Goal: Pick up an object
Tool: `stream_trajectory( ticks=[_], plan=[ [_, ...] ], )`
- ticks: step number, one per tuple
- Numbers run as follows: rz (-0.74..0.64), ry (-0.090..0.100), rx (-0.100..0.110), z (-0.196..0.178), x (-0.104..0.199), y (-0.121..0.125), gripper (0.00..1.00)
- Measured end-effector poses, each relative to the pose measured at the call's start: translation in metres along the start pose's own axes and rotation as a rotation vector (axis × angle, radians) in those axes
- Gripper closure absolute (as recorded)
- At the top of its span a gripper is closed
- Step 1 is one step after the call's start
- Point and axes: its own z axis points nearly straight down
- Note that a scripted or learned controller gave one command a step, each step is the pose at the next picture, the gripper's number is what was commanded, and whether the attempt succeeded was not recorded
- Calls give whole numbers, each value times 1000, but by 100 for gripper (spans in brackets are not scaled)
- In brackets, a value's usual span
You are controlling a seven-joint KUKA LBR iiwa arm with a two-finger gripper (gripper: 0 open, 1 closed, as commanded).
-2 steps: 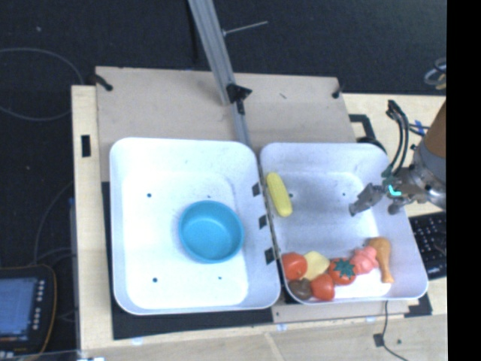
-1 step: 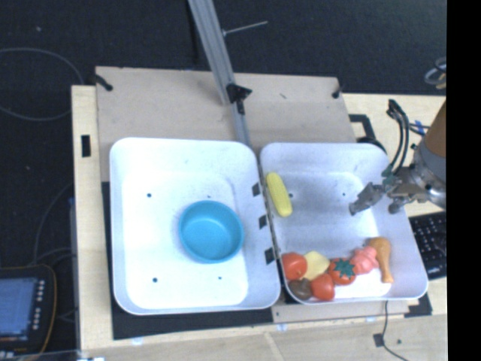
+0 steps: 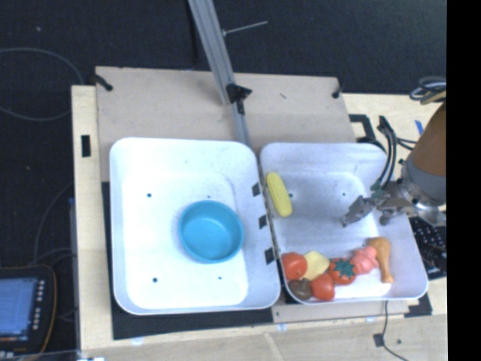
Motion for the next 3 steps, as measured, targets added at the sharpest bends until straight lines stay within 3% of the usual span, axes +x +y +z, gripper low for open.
stream_trajectory(
  ticks=[2, 3],
  plan=[
    [2, -1, -3, 81, -4, 3, 0],
    [6, -4, -16, 67, -5, 5, 100]
  ],
)
